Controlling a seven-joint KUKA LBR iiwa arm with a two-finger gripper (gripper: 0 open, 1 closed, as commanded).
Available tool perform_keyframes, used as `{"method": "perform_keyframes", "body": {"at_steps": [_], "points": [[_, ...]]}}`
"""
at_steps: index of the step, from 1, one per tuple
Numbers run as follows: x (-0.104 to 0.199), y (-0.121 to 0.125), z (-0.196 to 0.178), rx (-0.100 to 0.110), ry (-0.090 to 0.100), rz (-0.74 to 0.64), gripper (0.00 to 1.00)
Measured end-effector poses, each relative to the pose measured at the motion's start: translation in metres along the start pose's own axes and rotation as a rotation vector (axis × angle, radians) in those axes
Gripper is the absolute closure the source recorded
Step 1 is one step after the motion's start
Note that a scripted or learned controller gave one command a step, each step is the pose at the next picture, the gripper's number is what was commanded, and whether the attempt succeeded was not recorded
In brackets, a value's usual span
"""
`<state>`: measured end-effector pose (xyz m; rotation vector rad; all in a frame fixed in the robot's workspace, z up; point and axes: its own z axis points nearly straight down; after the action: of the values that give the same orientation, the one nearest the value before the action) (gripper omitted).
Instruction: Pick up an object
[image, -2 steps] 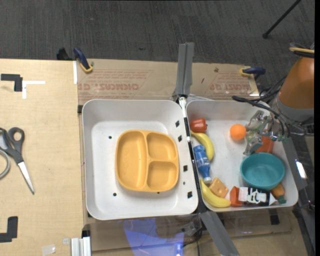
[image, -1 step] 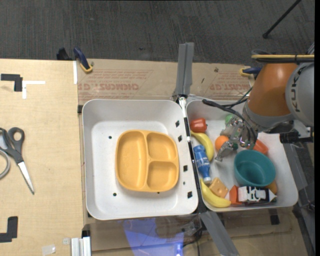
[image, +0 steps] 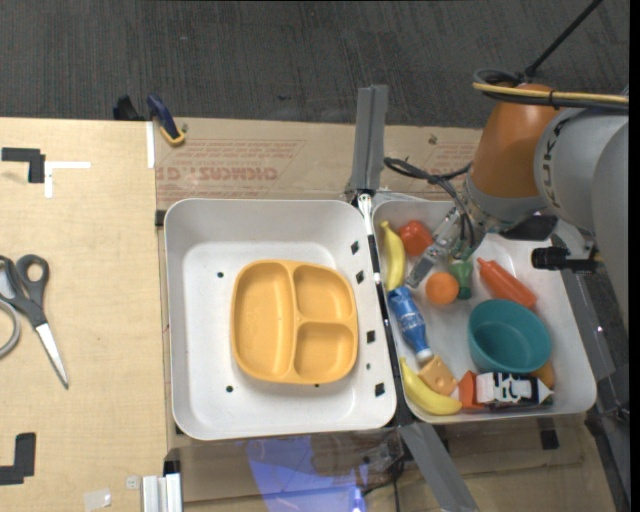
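My gripper reaches down into the right bin at its back left. It hangs just above an orange ball, with a red fruit to its left and a green piece to its right. Beside these stands a yellow banana along the bin's left wall. Nothing shows as held in the gripper.
The right bin also holds a carrot, a blue bottle, a teal bowl, a second banana and a red and white box. A yellow divided plate lies in the left bin. Scissors lie at far left.
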<state>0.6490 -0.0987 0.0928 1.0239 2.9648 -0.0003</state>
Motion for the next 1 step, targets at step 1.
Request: {"method": "perform_keyframes", "body": {"at_steps": [1], "points": [[0.0237,-0.0186,0.0001,0.001,0.003,0.063,0.00]]}}
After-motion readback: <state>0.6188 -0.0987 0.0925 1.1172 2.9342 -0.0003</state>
